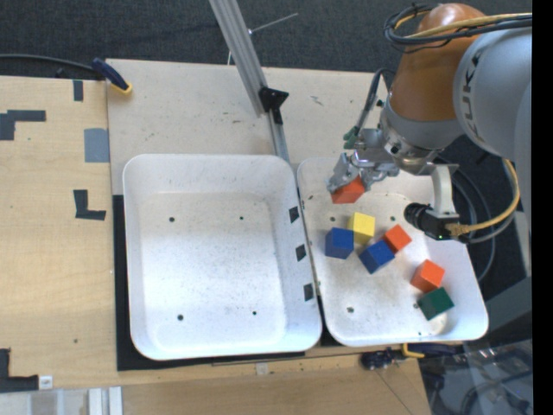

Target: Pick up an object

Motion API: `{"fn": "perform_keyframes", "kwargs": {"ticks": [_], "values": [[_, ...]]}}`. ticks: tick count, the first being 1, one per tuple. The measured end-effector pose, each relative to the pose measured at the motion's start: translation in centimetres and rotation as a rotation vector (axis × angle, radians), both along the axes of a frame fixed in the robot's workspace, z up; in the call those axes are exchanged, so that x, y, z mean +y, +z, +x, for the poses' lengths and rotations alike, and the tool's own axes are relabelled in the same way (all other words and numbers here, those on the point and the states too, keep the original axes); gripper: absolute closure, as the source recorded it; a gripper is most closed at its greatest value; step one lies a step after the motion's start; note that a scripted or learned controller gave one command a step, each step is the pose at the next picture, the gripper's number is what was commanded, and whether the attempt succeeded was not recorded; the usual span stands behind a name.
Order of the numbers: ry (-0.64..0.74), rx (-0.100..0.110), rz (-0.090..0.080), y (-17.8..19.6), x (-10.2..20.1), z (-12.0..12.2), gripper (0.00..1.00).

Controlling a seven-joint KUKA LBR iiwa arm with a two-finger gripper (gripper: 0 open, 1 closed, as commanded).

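Blocks are sitting in the right bin [467,318]: two blue, two orange, one yellow, one green. A seventh, an orange-red block [348,191], is being gripped by the claw [350,180] near the bin's upper left corner, the arm reaching down from the upper right.

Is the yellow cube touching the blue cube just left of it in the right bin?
Touching. In the camera view the yellow cube meets the upper right corner of the left blue cube, with no white bin floor between them.
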State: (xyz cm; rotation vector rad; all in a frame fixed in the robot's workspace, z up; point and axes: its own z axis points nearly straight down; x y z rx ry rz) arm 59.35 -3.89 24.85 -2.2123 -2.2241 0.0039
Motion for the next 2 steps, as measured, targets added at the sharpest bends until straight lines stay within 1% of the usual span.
{"fn": "perform_keyframes", "kwargs": {"ticks": [1, 2], "values": [[0.0, 0.0, 0.0, -1.0, 4.7, -2.6, 1.0], [0.003, -0.001, 0.0, -0.5, 10.6, -4.3, 1.0]]}}
